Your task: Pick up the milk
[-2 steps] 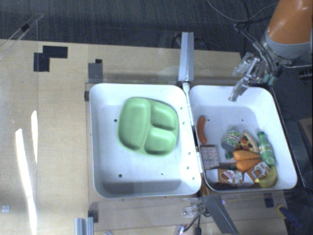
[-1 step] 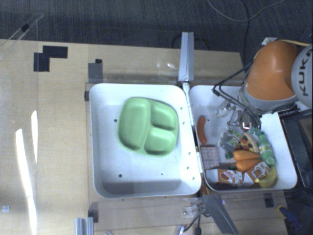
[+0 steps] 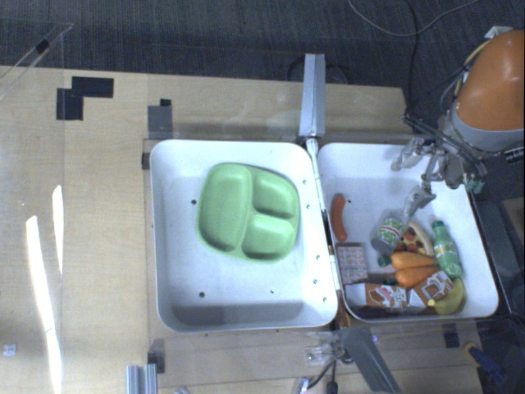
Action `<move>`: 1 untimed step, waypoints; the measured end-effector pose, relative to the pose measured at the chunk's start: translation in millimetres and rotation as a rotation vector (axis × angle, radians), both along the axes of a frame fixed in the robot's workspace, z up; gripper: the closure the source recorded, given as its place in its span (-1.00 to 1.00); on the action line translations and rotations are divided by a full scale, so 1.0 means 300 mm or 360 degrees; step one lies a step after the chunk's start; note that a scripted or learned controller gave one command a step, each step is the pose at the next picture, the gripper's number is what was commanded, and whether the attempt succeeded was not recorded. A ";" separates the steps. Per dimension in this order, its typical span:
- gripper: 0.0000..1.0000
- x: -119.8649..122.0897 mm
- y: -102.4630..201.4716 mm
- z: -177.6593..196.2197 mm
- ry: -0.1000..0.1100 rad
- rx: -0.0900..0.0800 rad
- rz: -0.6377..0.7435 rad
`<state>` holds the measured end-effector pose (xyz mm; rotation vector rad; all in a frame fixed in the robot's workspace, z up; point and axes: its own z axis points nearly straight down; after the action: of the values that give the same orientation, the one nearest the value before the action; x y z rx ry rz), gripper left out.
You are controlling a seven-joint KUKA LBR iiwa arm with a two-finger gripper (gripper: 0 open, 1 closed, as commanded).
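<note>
The milk (image 3: 435,286) looks like a small white and brown carton. It lies near the front right corner of the right bin (image 3: 361,167), wedged between a carrot (image 3: 413,261) and a banana (image 3: 452,299). My gripper (image 3: 418,177) hangs over the back half of that bin, well behind the milk and slightly to its left. It is open with nothing between its fingers. The lower fingertip (image 3: 422,197) points down toward a small can (image 3: 390,233).
The right bin also holds a red sausage (image 3: 337,212), a pizza slice (image 3: 418,238), a green bottle (image 3: 446,249), a brown box (image 3: 352,261) and another packet (image 3: 389,296). In the left bin (image 3: 172,302) sits a green divided tray (image 3: 248,212).
</note>
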<state>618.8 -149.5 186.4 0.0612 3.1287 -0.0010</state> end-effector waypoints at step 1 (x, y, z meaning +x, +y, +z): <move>-1.00 -0.231 0.080 -0.301 -0.0002 -0.0002 0.0182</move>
<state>549.5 -125.5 96.0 -0.1180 3.1256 -0.0013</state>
